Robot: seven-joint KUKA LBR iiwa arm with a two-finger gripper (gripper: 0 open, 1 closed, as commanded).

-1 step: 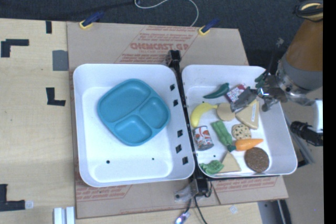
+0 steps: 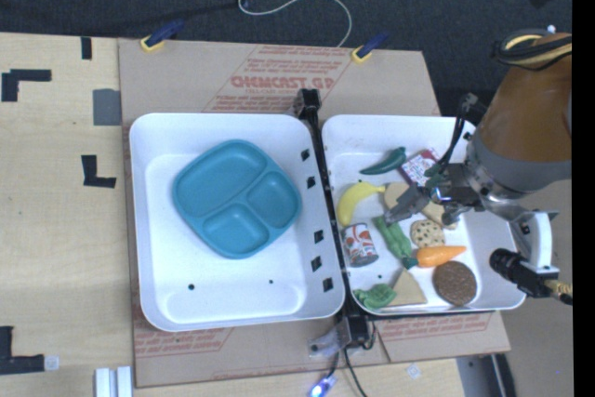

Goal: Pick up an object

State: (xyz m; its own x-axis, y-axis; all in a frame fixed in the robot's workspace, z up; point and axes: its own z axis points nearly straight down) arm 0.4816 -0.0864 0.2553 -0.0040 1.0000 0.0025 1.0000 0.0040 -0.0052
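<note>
1. The left shallow white plastic bin (image 2: 153, 200) holds one thing, a blue three-compartment plastic plate (image 2: 236, 198) lying flat and slightly turned near the middle. My guess is it waits there as a landing spot for picked items.
2. A black divider strip (image 2: 323, 200) runs between the two bins, which sit side by side on a brown cardboard sheet (image 2: 279, 74) over the bench (image 2: 56, 153).
3. The right shallow white plastic bin (image 2: 372, 130) carries the candidates, packed close: a yellow toy banana (image 2: 358, 198), a small red-and-white can (image 2: 361, 243), a dark green curved pepper (image 2: 384, 164), a long green bean pod (image 2: 397, 240), a leafy green piece (image 2: 376, 297), a tan wedge (image 2: 409, 290), a chocolate-chip cookie (image 2: 427, 233), an orange toy carrot (image 2: 440, 255) and a round brown patty (image 2: 456, 282).
4. The gripper (image 2: 416, 203) is low over the middle of that heap, just above the bean pod and cookie. Whether its fingers are spread or closed I cannot tell, and nothing is visibly held.
5. Crowding is the likely obstacle: neighbours touch or overlap, so a closing grasp may nudge the banana or cookie aside.
</note>
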